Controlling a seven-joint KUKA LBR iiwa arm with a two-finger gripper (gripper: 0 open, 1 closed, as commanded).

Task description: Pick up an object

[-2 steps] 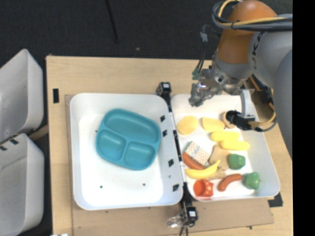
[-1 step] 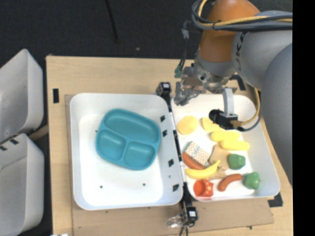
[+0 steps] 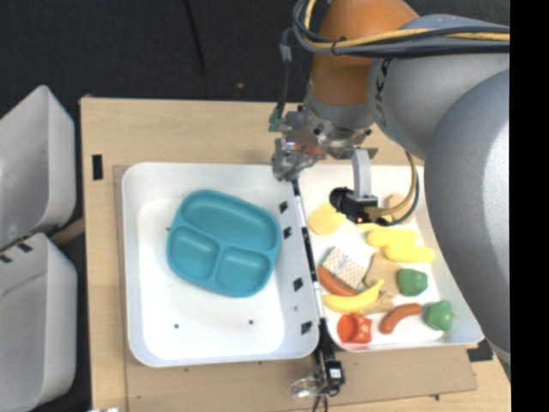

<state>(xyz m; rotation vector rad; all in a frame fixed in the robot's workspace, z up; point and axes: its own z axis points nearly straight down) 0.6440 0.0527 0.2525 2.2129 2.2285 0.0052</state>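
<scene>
1. Grey arm (image 3: 446, 101) with the orange band comes in from your right; its gripper (image 3: 287, 166) sits over the far end of the divider between the two bins.
2. You can't tell whether the gripper is open or closed, since the wrist hardware blocks it. Nothing is visibly held.
3. White left bin (image 3: 141, 316) holds one teal divided plate (image 3: 225, 243), lying flat near the bin's middle, below and to the left of the gripper, apart from it.
4. White right bin (image 3: 463, 337) holds the toy food, all of it below and to the right of the gripper.
5. Closest item to the gripper: a yellow round piece (image 3: 326, 220), just beside the divider, not touching the gripper.
6. Further on you see a checkered cracker-like piece (image 3: 346, 266), with a banana (image 3: 353, 299) just below it.
7. Yellow pieces (image 3: 399, 245) lie to the right of the cracker-like piece, with a green pepper (image 3: 412, 280) below them.
8. Near edge of the right bin: a red pepper (image 3: 354, 327), a reddish sausage (image 3: 401, 316) and a second green item (image 3: 438, 314), all well apart from the gripper.
9. Both bins rest on the tan bench (image 3: 103, 230).
</scene>
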